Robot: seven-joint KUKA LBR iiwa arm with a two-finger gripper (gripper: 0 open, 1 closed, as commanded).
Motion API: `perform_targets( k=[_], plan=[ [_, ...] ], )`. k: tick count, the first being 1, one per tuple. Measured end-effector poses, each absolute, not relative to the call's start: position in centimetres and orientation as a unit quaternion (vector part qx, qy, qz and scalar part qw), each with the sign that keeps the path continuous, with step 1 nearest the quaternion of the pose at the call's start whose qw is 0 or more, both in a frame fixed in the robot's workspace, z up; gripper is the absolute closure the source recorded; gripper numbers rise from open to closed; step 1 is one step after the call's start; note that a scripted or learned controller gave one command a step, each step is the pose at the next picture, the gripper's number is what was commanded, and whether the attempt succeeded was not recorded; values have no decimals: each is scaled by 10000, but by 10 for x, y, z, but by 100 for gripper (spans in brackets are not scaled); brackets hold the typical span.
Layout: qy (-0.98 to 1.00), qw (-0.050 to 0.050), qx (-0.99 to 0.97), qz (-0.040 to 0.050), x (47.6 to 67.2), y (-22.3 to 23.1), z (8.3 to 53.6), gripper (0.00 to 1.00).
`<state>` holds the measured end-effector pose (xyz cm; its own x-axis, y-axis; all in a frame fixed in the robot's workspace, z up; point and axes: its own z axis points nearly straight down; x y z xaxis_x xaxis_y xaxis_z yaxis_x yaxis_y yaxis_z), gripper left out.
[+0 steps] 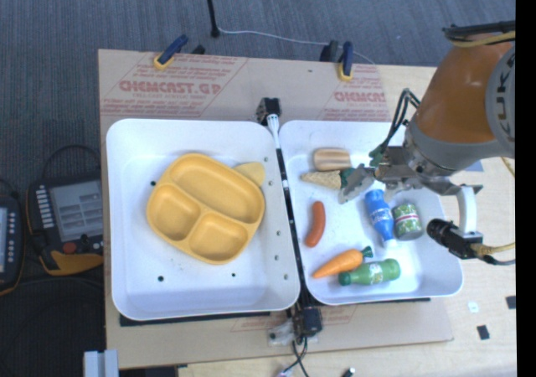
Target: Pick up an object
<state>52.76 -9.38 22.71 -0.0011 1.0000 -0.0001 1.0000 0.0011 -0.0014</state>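
Toys crowd the right bin (435, 287), and any of them could serve as the thing to pick up. We see a blue bottle (379, 214) with a white cap lying near the middle, a small green can (407, 220) just beside it on its right, and a green bottle (371, 273) on its side at the near wall. An orange carrot (340, 263) with a green top touches that bottle's neck end, a red sausage (315, 223) lies apart to the left, and a tan bun (332, 158) sits at the far side with a pale wedge (322, 179) just in front of it. All look like smooth, glossy moulded plastic with rounded forms.

Our tool (356, 183) hangs over the far half of this bin, just above the blue bottle and close to the wedge; its dark fingers look somewhat spread, and nothing sits between them. The grey arm (465, 107) with its orange band covers the bin's far right corner.

In the left bin (126, 224) we see a yellow three-compartment tray (205, 206), matte and soft-edged, with a pale yellow piece (251, 171) peeking out behind it. Bare white floor shows round the sausage and along the right bin's left wall. Both bins rest on a tan worktop (167, 86), clamped at its far edge.
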Motion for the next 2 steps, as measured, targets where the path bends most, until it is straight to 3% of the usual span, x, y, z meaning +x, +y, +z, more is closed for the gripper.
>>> perform_targets(
  k=[1,2],
  plan=[
    [-7068,12,-7074,14,544,-154,132,0],
    [-7068,-17,-7074,3,540,-112,97,0]
  ],
)
